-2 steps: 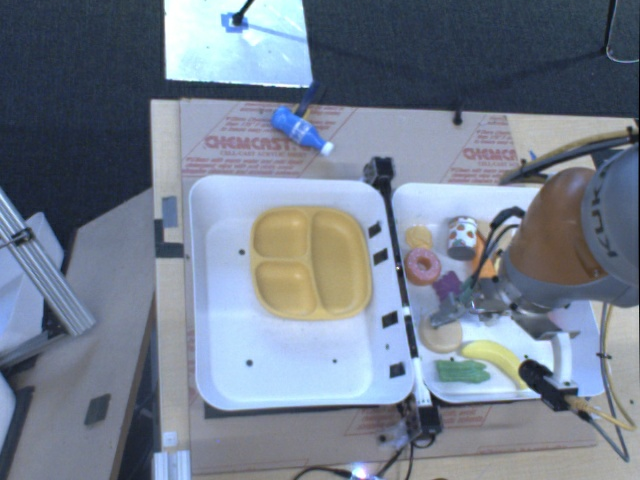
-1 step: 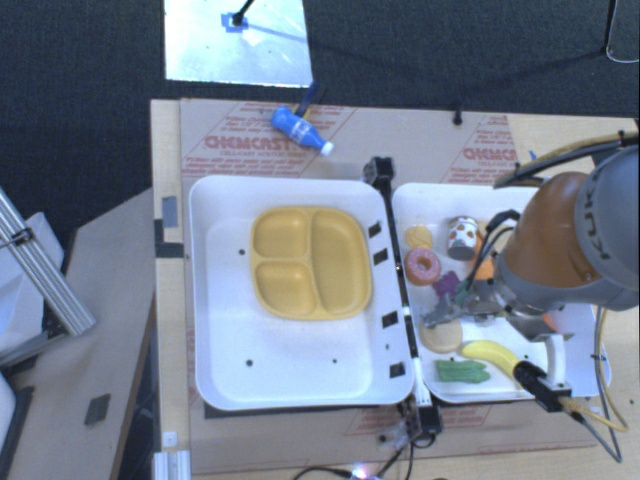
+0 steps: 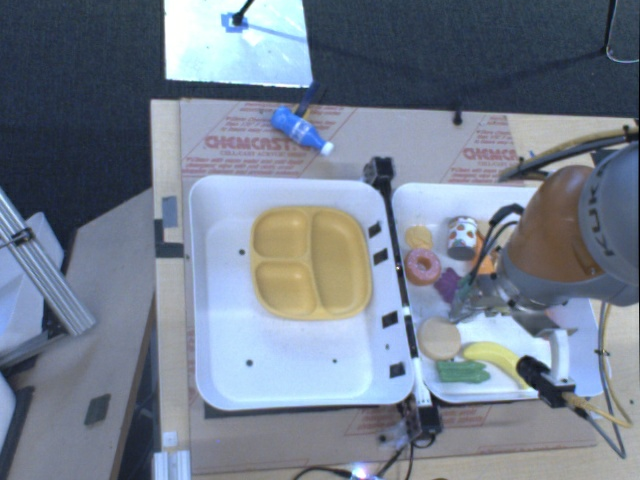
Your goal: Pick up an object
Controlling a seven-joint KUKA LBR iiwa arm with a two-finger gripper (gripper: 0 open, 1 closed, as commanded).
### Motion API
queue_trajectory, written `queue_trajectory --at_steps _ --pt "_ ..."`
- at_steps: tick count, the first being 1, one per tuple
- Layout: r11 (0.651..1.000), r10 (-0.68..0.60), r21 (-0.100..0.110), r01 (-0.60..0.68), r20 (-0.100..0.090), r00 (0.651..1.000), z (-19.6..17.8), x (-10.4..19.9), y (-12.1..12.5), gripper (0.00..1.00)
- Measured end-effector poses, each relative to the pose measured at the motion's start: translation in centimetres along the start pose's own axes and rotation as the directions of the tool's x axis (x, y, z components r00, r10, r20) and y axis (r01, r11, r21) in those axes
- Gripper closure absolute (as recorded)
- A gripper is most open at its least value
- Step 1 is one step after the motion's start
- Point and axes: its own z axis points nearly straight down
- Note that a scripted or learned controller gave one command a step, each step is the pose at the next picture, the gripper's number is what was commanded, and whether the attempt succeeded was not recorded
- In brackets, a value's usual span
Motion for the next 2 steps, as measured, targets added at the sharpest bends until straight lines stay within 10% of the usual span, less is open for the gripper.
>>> queue_trajectory --at_steps 2 --pt "1.000 -0.001 0.000 0.001 0.005 1.000 -10.9 0.3 -0.6 1.00"
